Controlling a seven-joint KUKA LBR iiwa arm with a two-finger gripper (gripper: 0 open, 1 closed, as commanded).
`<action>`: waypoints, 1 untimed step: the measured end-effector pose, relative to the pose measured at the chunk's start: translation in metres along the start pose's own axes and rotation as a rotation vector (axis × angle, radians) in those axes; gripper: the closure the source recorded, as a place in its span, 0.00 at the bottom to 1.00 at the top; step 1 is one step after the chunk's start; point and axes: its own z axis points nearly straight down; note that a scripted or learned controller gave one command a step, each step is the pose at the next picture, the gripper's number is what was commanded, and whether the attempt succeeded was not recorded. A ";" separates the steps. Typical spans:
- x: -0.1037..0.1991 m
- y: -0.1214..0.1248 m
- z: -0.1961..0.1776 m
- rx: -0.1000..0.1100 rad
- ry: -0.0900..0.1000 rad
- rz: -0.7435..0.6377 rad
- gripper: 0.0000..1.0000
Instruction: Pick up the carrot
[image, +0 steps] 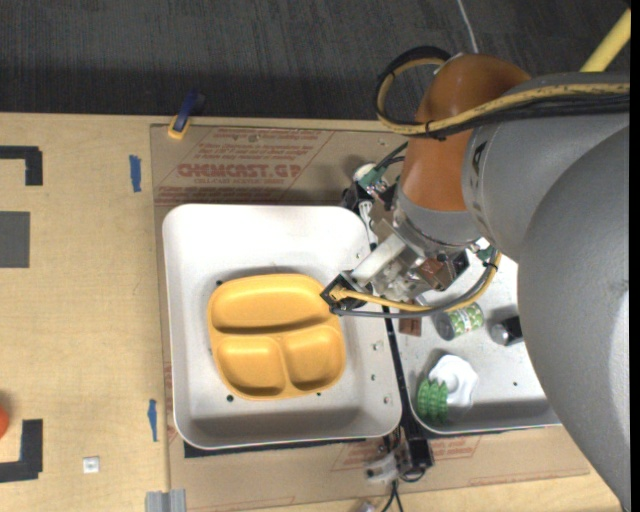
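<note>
Hanging low over the seam between the two white bins, the hand (345, 297) sits at the right edge of the yellow divided tray (277, 335), with a yellow cable looped under the wrist. Whether it is open or closed I cannot tell, since the wrist and cabling cover most of it.

No carrot can be made out. The left bin (195, 240) carries the yellow tray, whose three hollows look bare. The right bin (490, 405), partly under the grey arm (560, 230), holds a green-and-white item (445, 385), a small greenish can-like object (462, 320) and a dark piece (508, 330) near the arm. A scrap of orange-red (3, 420) shows at the far left edge of the surface, too cut off to identify.

To do this step well, I judge that the arm should first lift clear so the camera can see both bins unobstructed; the carrot may lie beneath the wrist. Only once it is located should the hand descend, lined up across the carrot's narrow width and well off the tray rim.
</note>
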 end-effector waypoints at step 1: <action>-0.028 -0.033 0.090 0.002 -0.002 -0.035 1.00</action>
